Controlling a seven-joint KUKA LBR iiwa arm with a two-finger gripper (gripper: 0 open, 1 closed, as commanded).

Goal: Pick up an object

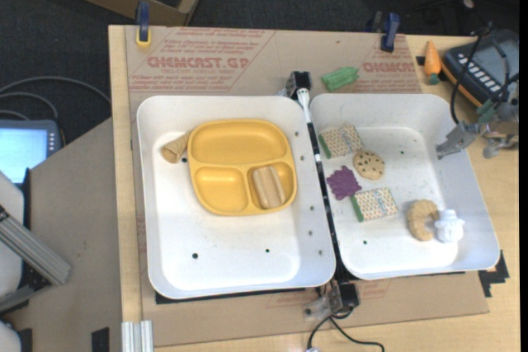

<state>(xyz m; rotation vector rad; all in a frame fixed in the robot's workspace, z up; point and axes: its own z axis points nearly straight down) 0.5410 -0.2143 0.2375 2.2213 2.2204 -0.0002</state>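
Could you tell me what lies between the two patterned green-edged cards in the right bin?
In the camera view, a chocolate-chip cookie and a purple grape cluster lie between the upper patterned card and the lower patterned card.

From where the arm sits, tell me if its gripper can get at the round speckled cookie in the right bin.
Probably yes: the round speckled cookie lies flat and apart from its neighbours, open from above, and the gripper is at that bin's right side.

— What sits in the left bin [165, 251]?
— A tray [239, 146] with a roll [266, 185] in its near right compartment; a cone [174, 148] touches the tray's left edge.
— And the right bin [470, 202]?
— Two sandwiches [340, 140] [375, 204], a cookie [369, 164] between them, grapes [343, 181] by the left wall.
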